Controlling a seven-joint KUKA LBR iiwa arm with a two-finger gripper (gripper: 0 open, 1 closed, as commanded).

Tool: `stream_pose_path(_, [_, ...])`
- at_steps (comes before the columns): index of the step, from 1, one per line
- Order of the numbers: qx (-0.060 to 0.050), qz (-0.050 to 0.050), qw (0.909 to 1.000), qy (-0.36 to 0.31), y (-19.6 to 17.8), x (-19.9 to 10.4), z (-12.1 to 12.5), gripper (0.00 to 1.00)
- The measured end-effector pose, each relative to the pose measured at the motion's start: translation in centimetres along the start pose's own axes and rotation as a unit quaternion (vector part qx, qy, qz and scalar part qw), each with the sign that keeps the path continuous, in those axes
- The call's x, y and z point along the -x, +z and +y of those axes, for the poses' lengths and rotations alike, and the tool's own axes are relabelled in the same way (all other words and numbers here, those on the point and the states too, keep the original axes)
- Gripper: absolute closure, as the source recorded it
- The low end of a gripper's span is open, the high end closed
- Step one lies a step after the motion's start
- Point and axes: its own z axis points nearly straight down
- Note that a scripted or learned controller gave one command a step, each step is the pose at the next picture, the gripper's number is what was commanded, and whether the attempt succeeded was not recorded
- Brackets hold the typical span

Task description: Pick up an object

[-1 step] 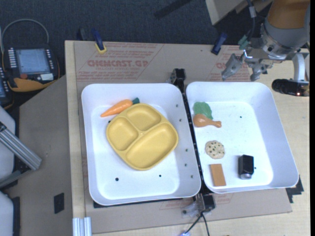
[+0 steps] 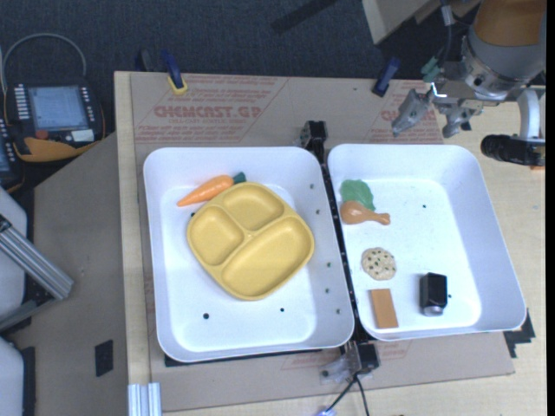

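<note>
Yellow plastic, a divided plate (image 2: 251, 250), fills much of the left bin (image 2: 165, 258), with a toy carrot (image 2: 205, 190) touching its far edge. The right bin (image 2: 486, 232) holds a green leaf piece (image 2: 356, 191), a drumstick (image 2: 363, 216), a cookie (image 2: 378, 263), a tan block (image 2: 382, 308) and a small black object (image 2: 433, 292). The gripper (image 2: 431, 116) hangs above that bin's far rim, jaws apart and empty. Nothing is picked yet; choosing, descending and grasping all seem left to do.
</note>
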Motion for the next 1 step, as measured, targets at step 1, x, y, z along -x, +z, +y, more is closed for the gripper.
stream_pose_path(1, [-0.003, 0.000, 1.0000, 0.000, 6.18, -0.10, 0.56, 0.00])
